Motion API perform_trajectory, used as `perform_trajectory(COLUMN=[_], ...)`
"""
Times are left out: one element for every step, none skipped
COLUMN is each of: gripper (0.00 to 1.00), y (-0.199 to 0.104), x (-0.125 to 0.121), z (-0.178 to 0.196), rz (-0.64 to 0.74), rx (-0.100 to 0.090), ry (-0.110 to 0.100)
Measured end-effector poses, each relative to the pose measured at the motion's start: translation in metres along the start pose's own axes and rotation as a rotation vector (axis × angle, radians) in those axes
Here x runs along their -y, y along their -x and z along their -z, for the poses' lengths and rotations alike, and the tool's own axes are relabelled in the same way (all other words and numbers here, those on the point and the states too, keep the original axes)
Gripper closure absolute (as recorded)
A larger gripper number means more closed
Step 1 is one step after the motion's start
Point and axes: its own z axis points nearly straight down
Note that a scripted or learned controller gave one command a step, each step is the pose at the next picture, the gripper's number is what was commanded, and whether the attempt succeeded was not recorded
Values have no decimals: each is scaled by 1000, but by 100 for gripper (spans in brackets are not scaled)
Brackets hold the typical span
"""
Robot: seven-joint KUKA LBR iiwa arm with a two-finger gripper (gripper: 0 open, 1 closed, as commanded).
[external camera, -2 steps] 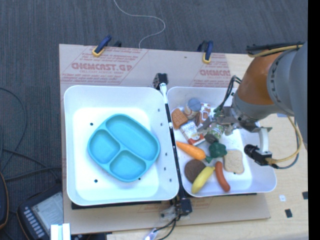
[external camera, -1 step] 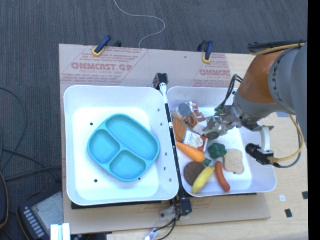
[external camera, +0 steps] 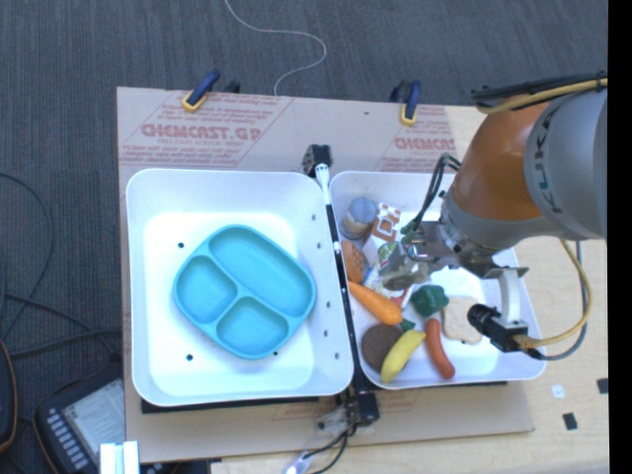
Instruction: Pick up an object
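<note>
The right bin (external camera: 513,368) holds several toy foods. An orange carrot (external camera: 375,304), a yellow banana (external camera: 398,354), a round brown piece (external camera: 377,341) and a red sausage (external camera: 439,350) lie at its near end. A green broccoli (external camera: 429,299) sits beside a slice of bread (external camera: 460,327). At the far end are a grey-blue can (external camera: 361,212) and a small printed carton (external camera: 386,225). My gripper (external camera: 399,263) hangs low over the middle of this bin, just above the carton and left of the broccoli, and its tip is hard to make out among the objects.
In the left bin (external camera: 148,225) lies a blue divided plate (external camera: 244,290). A black divider clamp (external camera: 317,156) sits between the bins at the back. The grey and orange arm (external camera: 513,181) covers the right bin's far right part. Two clamps (external camera: 201,89) hold the board.
</note>
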Motion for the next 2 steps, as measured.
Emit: perform_trajectory(gripper=[100,100], y=[0,-53], x=[0,35], z=[9,51], rz=[0,0], rx=[0,1], ry=[-1,1])
